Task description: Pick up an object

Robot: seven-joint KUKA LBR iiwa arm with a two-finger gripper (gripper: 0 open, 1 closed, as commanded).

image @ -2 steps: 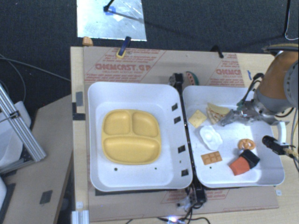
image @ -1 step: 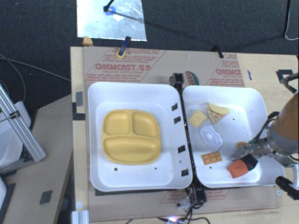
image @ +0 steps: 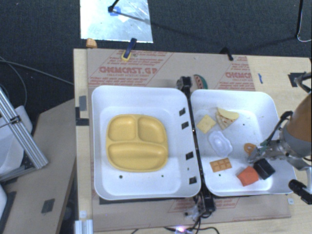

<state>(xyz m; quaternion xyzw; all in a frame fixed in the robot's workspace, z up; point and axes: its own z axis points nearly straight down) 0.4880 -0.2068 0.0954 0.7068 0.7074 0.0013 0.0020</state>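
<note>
The right bin (image: 261, 101) holds several small items. A yellow block (image: 206, 124) and a tan wedge-shaped piece (image: 226, 117) lie near its far left. Below them sit a clear plastic piece (image: 220, 143) and an orange waffle-like square (image: 221, 165). A red-orange block (image: 248, 176) rests near the front wall. A small orange ring (image: 249, 148) lies right beside my gripper (image: 257, 153), which hangs low over the bin's right part, just above the red-orange block. I see nothing held in it.
The left bin (image: 102, 101) carries a yellow divided plate (image: 137, 143). Both bins stand on a cardboard sheet (image: 146, 69). The grey arm (image: 297, 130) comes in over the right bin's right wall. A shiny foil sheet (image: 117, 13) lies on the floor behind.
</note>
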